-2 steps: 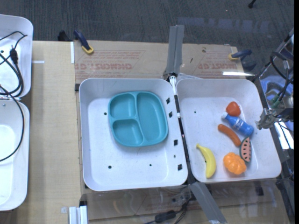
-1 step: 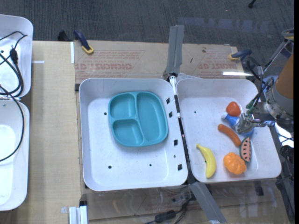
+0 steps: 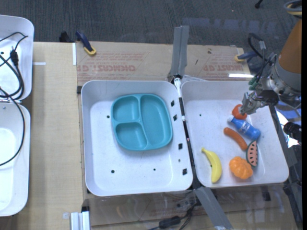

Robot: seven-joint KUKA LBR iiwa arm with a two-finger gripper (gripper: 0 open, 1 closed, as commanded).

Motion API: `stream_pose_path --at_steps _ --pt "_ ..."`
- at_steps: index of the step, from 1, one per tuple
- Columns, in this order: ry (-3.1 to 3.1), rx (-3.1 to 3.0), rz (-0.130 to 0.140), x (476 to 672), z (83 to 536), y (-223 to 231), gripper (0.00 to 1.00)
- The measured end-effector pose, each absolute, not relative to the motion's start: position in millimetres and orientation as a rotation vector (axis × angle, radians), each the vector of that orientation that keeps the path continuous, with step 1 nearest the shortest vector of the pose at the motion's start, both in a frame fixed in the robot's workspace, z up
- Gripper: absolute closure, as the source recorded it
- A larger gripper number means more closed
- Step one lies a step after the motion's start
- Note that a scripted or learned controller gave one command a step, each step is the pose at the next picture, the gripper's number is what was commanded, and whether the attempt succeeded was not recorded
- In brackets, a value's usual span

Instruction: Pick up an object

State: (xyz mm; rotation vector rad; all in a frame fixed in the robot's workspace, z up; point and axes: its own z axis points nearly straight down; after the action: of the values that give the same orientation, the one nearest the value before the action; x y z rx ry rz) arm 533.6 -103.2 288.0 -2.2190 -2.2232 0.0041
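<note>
Dark carpet runs behind a wooden bench whose top is covered with a sheet of printed cardboard (image 3: 144,63), likely laid there to protect the surface under the two bins. At nine o'clock in the view, black cables (image 3: 12,75) trail over white trays that take no part in the job. Next comes the left bin (image 3: 91,143), which holds a teal divided plate (image 3: 142,121) lying flat near its middle, its three compartments bare; it reads as a place where picked things might be set. A grey divider post (image 3: 180,49) stands at twelve o'clock over the seam between the bins. The right bin (image 3: 204,102) carries the small toys, all gathered in its right half: a yellow banana (image 3: 212,164) at about six o'clock of that bin, an orange sausage (image 3: 235,138) near the centre, a blue bottle (image 3: 244,128) just above it, a watermelon slice (image 3: 253,153) and an orange fruit (image 3: 241,168) toward four o'clock. At two o'clock of the bin the gripper (image 3: 247,104) hangs at a red-orange toy (image 3: 238,112), tips right at its top edge, which looks like the chosen object. Whether the fingers are spread or closed on it I cannot tell, so the toy counts as resting in the bin.
</note>
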Motion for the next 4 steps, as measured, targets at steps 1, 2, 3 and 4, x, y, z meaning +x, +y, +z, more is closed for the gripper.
stream_pose_path --at_steps 1,2,3,4 --pt "-2.221 -2.223 0.004 597.3 348.4 -159.4 1.00" --pt "-2.219 -2.221 0.005 508.1 279.1 -164.7 1.00" --pt "-2.220 -2.223 0.004 527.7 364.9 -206.9 1.00" --pt "-2.222 -2.218 0.004 527.8 254.2 -177.4 1.00"
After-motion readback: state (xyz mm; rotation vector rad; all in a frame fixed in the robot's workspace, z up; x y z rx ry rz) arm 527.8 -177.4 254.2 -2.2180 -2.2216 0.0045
